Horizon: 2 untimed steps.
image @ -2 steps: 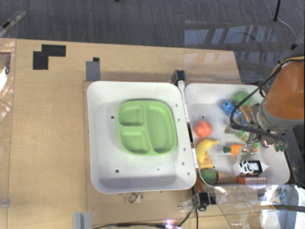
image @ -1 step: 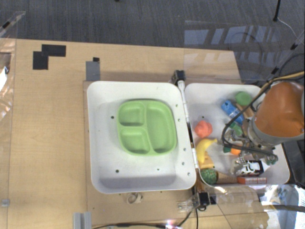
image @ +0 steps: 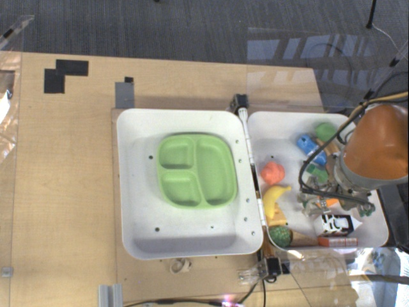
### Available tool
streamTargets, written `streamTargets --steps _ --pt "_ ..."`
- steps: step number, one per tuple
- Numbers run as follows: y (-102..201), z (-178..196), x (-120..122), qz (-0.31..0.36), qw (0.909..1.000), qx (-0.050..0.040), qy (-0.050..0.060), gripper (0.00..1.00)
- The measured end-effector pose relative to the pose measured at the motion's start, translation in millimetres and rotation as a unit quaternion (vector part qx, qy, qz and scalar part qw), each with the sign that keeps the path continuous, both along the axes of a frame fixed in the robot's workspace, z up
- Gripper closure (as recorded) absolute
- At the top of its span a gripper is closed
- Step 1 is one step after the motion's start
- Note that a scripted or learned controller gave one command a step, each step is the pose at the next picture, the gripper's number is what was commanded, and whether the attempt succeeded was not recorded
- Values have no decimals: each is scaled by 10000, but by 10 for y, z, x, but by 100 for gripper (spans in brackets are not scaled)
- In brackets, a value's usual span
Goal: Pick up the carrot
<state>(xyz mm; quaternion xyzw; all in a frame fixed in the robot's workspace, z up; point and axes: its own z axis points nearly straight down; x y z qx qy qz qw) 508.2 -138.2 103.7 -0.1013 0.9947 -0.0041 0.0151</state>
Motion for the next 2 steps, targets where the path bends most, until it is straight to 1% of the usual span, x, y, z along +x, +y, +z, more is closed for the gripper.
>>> streamTargets --steps 1,2 --pt "1 -4 -2 1 10000 1 5 0" --pt "-435 -142 276 -947 9955 47 78 0"
